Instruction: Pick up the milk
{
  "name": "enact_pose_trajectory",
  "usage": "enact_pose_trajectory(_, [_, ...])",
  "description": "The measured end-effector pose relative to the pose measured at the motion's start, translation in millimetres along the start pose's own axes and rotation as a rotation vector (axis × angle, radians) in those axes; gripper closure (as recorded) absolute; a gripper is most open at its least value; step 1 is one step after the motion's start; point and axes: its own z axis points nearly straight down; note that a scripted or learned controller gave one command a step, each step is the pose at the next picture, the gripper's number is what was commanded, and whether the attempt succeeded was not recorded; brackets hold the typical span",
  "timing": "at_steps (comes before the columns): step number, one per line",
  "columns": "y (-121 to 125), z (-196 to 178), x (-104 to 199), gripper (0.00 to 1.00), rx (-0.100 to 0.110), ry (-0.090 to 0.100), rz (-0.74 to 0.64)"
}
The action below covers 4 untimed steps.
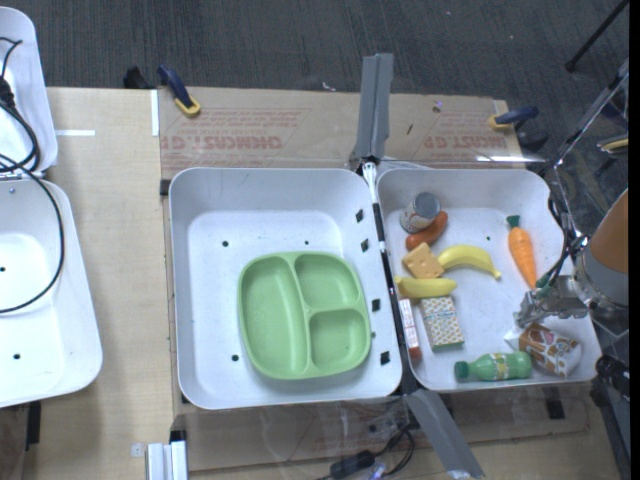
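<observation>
The milk [552, 351] is a small white carton with brown and orange print. It lies on its side in the front right corner of the right bin [470, 190]. My gripper [535, 310] reaches in over the bin's right wall and hangs just above and to the left of the carton, close to its top edge. From this angle I cannot see whether it touches the carton. The grey arm with its orange band [612, 236] comes in from the right edge.
A green bottle [495, 367] lies just left of the milk. A carrot [522, 253], banana [470, 259], cheese wedge [423, 262], sausage [426, 230], can [424, 208] and patterned box [441, 321] share that bin. The left bin holds a green divided plate [305, 314].
</observation>
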Motion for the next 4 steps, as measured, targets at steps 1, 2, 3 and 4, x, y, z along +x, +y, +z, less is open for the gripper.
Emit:
enact_pose_trajectory(1, [-0.1,0.4,1.4,0.0,0.003,0.003,-0.002])
enact_pose_trajectory(2, [0.6,-8.6,1.0,1.0,0.001,0.001,0.0])
enact_pose_trajectory(3, [0.3,-8.5,0.8,0.0,0.002,0.001,0.0])
enact_pose_trajectory(4, [0.5,8.7,-2.8,0.0,0.002,0.008,-0.066])
